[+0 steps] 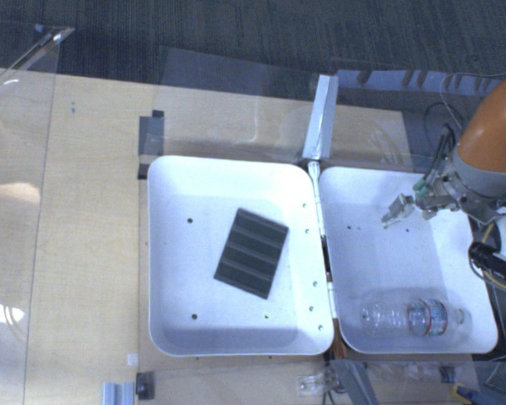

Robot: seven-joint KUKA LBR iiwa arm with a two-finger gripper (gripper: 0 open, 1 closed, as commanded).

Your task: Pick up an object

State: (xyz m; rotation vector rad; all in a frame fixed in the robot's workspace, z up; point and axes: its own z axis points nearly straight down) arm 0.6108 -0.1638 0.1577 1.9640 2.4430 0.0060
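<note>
1. The surface (pixel 74 230) is the biggest thing here – light wood, with two shallow white bins sitting side by side on it, touching along their inner edges.

2. The left bin (pixel 173 193) holds one thing: a dark grey ribbed pad (pixel 251 253), flat on the bin floor, roughly in the middle and turned at a slant so its long side runs from upper right to lower left. It's well apart from all four walls.

3. The right bin (pixel 361 245) has a clear plastic bottle (pixel 412 317) lying on its side near the front edge, cap end pointing right. It's see-through with a label band around the middle, so it's kinda hard to make out against the white.

4. The arm (pixel 493 134) comes in from the right, grey with the orange band showing near the frame edge. It sits over the far right part of the right bin.

5. The gripper (pixel 398 211) pokes out to the left from the wrist, above the back half of the right bin – well apart from the bottle and nowhere near the pad. Nothing is between its fingers. Whether they're spread or pressed together, I honestly can't tell; it's too small and blurry at that end.

6. A metal divider post (pixel 320 116) stands at the back where the two bins meet.
</note>
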